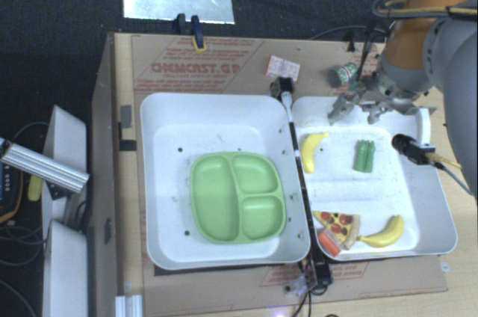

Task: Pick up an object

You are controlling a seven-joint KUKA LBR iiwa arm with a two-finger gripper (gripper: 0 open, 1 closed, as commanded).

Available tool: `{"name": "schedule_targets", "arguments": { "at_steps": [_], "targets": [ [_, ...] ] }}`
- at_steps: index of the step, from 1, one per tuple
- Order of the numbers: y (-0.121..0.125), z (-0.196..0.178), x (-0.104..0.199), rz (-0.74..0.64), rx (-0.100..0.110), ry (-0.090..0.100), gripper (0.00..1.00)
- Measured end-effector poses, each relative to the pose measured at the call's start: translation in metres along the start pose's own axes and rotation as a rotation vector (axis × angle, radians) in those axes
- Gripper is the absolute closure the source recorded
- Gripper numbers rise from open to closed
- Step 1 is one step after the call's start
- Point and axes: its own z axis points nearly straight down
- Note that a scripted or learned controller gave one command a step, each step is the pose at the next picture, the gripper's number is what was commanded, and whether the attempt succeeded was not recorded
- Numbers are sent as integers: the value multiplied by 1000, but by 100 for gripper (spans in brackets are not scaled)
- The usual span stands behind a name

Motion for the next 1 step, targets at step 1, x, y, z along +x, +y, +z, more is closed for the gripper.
{"name": "schedule_targets", "arguments": {
  "at_steps": [1],
  "targets": [
    [-38, 36, -71, 4, 3, -1, 0]
  ]
}}
